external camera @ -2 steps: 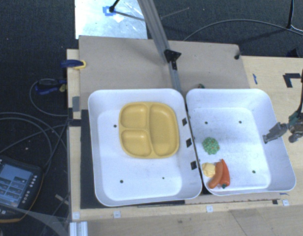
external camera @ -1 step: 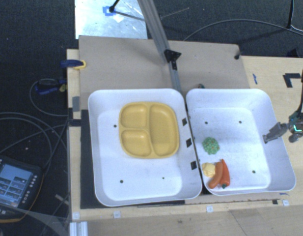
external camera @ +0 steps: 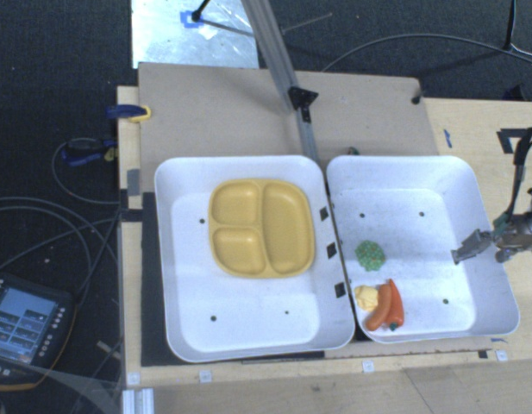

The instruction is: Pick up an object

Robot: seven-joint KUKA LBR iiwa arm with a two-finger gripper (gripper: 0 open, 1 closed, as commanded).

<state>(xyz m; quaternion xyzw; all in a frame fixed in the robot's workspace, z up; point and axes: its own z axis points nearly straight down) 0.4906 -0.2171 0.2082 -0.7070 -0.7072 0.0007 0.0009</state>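
Observation:
In the right bin (external camera: 472, 188) lie three small objects near its front left: a green broccoli piece (external camera: 369, 254), a yellow lump (external camera: 366, 297) and an orange carrot (external camera: 389, 305) touching the lump. My gripper (external camera: 486, 250) hangs over the right side of that bin, well to the right of the objects. It is open and nothing sits between its fingers. Most of the arm is cut off by the frame's right edge.
The left bin (external camera: 184, 231) holds a yellow divided plate (external camera: 261, 228). A grey pole (external camera: 278, 54) slants down from the top to the gap between the bins. Cables and a pendant (external camera: 20, 322) lie on the floor at left.

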